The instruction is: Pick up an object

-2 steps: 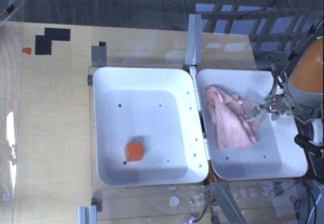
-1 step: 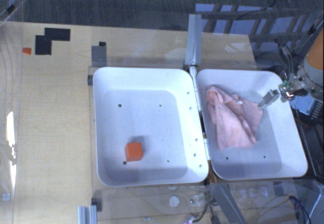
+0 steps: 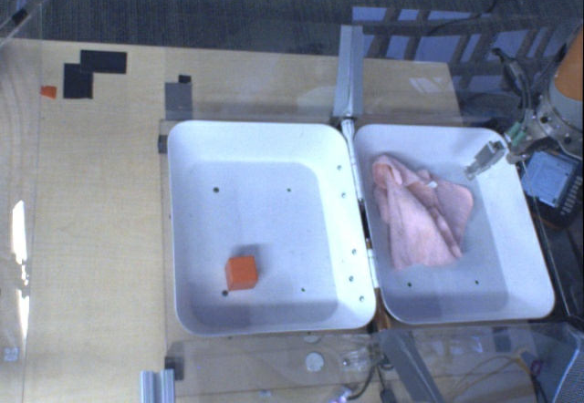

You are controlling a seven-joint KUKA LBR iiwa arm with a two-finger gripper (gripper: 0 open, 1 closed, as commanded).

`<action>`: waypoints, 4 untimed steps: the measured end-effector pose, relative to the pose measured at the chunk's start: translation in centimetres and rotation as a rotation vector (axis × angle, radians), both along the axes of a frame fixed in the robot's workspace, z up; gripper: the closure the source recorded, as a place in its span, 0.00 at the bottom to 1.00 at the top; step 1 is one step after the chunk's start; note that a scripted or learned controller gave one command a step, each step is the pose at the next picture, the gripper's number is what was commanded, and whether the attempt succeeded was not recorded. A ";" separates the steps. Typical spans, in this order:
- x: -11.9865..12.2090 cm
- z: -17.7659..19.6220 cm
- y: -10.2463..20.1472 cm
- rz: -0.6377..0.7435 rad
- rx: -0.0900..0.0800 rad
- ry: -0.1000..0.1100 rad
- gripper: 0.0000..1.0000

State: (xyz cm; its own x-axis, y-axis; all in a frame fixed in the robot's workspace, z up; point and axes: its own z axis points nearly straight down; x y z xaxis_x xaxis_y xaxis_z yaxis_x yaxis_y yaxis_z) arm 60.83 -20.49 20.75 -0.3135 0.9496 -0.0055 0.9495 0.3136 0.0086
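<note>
A crumpled pink cloth (image 3: 420, 210) lies in the right bin (image 3: 511, 292), spread from its upper left toward the middle. A small orange cube (image 3: 242, 273) sits in the left bin (image 3: 196, 210), near the front left. My gripper (image 3: 484, 159) hangs over the right bin's upper right corner, just right of the cloth and apart from it. Nothing shows in its grasp. The arm's wrist (image 3: 557, 109) with the orange band comes in from the right edge.
A metal post (image 3: 347, 73) stands behind the seam between the bins. Black markers (image 3: 89, 71) and a small orange tag (image 3: 48, 92) lie on the wooden bench at far left. Cables and a blue device (image 3: 552, 178) crowd the right edge.
</note>
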 end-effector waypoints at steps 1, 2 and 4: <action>0.8 -10.7 3.6 0.092 0.000 0.000 0.00; -5.7 -11.6 5.5 0.170 -0.002 -0.009 0.00; -5.3 -10.4 5.6 0.172 -0.004 -0.018 0.00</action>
State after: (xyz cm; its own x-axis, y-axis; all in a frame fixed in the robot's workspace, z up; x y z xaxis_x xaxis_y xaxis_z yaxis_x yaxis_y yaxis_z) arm 55.56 -14.86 10.38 -0.4713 0.8818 -0.0159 0.8815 0.4716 0.0239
